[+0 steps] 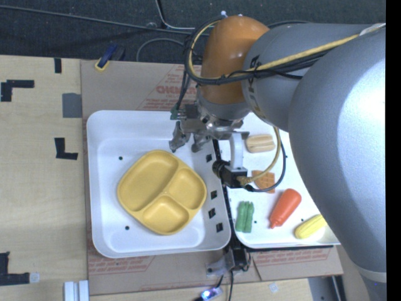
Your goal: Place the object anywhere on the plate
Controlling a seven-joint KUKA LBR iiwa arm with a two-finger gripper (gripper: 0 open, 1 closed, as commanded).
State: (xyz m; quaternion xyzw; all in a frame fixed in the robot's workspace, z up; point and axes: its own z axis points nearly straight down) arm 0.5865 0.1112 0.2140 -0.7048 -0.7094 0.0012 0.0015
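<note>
while pincer (185, 142) hovers, plate (161, 192) w/o object

I am looking down at the right bin (276, 240), and the big grey arm (326, 105) is covering most of it, so I am seeing just the part nearest the left bin (100, 168). Inside the right bin, the yellow toy (308, 227) is peeking out from under the arm, half hidden. The gripper (188, 142) is sitting over the left bin's far wall, and its fingers are looking too small and dark to make out.
</note>
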